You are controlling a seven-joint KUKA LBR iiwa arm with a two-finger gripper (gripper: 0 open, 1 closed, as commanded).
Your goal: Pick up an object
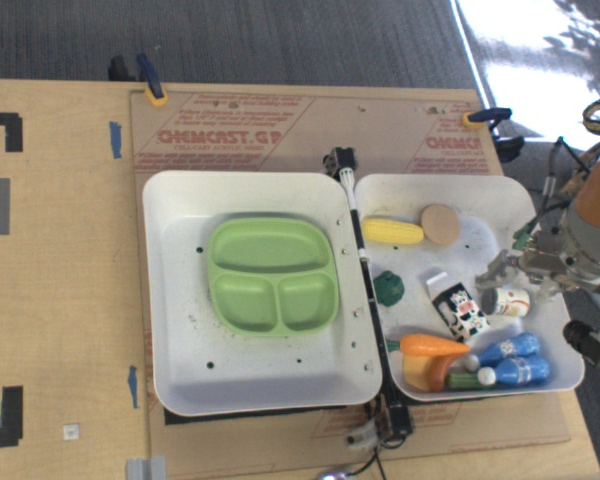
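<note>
The right bin (500, 196) holds several objects. A yellow corn cob (392, 231) and a tan round piece (441, 224) lie at its far side. A small dark green item (388, 288) sits near the divider. A black-and-white patterned box (463, 311) lies mid-bin, with an orange carrot (434, 346) and a blue bottle (510, 360) at the near edge. My gripper (507, 271) hangs low over the bin's right part, directly above a small white cup-like item (511, 303). I cannot tell whether it touches that item.
The left bin (170, 268) carries a green divided plate (273, 274). A black bar with a cable (352, 218) runs between the bins. The grey arm with its orange band (590, 203) comes in over the right bin's right rim.
</note>
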